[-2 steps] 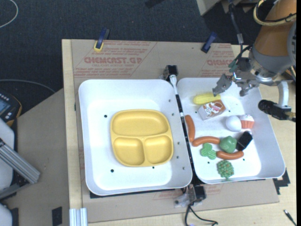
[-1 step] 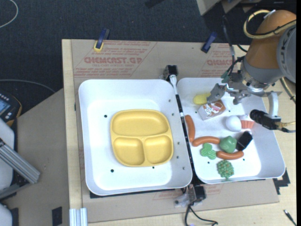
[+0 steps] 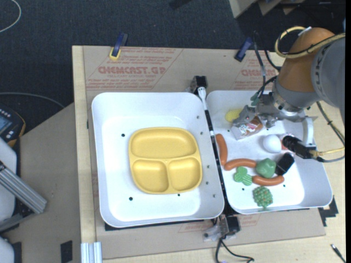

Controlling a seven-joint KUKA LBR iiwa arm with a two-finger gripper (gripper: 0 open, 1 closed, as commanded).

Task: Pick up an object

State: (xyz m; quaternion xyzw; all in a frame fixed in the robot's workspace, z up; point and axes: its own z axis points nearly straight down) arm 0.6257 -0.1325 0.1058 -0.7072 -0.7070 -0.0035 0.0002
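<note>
The right bin (image 3: 312, 188) holds several toy foods. A silver and red packet (image 3: 247, 128) lies near its far left, with a small yellow piece (image 3: 233, 115) beside it. My gripper (image 3: 258, 115) hangs low directly over the packet's right end, below the arm's orange band (image 3: 300, 64). Whether it touches the packet is hidden. A white egg (image 3: 270, 143) lies just right of the packet. Nearer the front are an orange sausage (image 3: 221, 148), a second sausage (image 3: 240, 163), a green vegetable (image 3: 266, 167) and a knobbly green piece (image 3: 262, 196).
The left bin (image 3: 109, 147) carries a yellow divided tray (image 3: 164, 159). A black block (image 3: 285, 162) sits right of the green vegetable, and a third sausage (image 3: 269, 180) lies in front of it. Cables trail from the arm over the right bin's far right side.
</note>
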